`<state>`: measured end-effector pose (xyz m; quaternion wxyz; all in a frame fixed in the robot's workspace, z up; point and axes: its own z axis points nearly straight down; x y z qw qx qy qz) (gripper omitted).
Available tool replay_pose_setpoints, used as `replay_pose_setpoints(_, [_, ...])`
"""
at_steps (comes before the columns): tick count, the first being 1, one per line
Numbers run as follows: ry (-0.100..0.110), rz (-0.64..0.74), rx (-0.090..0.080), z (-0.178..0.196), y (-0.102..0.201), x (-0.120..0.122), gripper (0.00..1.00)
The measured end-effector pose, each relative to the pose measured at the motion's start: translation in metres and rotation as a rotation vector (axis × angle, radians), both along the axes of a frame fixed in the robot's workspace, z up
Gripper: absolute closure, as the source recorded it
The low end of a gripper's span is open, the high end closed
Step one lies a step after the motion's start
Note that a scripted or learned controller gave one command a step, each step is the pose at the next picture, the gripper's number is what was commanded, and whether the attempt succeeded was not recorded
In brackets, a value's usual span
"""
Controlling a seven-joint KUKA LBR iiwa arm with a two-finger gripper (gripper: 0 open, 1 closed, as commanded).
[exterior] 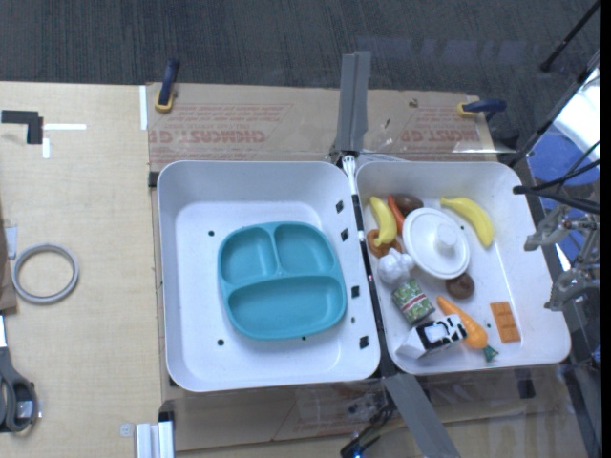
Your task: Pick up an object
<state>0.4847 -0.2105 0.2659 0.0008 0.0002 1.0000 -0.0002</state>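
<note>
The left bin (181, 284) holds a teal divided plate (283, 281), the right bin (520, 342) a white lidded bowl (436, 242) at centre, a banana (472, 218) behind it, a carrot (464, 326) toward the front edge, and the gripper (561, 260) is at its right edge.

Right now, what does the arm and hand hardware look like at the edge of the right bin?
At the right white bin's rim, the hand is a bare grey metal, skeletal assembly of thin struts and linkages. Dark cables run across above it, in front of a blue part and a white one. Finer markings are too small to read.
</note>
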Motion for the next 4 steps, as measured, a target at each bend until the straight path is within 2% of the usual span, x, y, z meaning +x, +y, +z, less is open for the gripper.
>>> replay_pose_setpoints(1, [0.001, 0.223, 0.001, -0.156, -0.009, 0.004, 0.0])
replay_pose_setpoints(2, [-0.002, 0.038, 0.0, -0.174, 0.033, 0.061, 0.0])
replay_pose_setpoints(3, [-0.033, 0.029, -0.006, -0.166, 0.106, 0.005, 0.0])
replay_pose_setpoints(4, [0.0, -0.059, 0.0, -0.174, 0.108, 0.056, 0.0])
